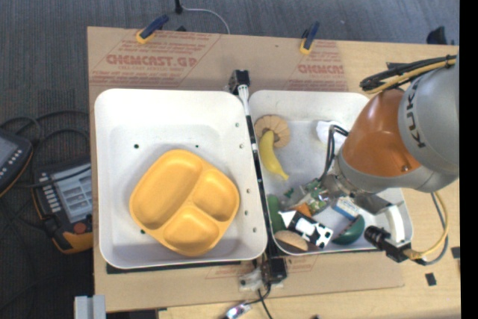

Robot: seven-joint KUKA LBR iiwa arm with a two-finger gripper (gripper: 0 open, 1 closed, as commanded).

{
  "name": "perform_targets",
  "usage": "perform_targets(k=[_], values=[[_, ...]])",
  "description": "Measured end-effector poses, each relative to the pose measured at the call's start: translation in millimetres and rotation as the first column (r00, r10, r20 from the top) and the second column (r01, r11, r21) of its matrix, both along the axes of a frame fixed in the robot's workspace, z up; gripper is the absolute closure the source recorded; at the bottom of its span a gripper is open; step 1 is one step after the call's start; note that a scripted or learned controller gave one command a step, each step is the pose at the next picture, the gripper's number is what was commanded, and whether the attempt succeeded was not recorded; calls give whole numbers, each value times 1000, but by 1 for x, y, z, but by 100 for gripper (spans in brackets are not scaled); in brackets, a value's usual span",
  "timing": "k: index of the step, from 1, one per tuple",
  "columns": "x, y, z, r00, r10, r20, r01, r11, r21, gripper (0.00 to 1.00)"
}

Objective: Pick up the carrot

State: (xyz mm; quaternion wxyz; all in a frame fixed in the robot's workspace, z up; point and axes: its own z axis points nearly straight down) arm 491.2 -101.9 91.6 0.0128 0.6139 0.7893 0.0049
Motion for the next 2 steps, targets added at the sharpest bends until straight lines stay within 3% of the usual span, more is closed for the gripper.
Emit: perform_targets(k=[1, 2], values=[[0, 0, 9, 1000, 0, 0, 0, 1000, 0, 100], [-7, 73, 92, 969, -247, -27, 247, 969, 8, 100]])
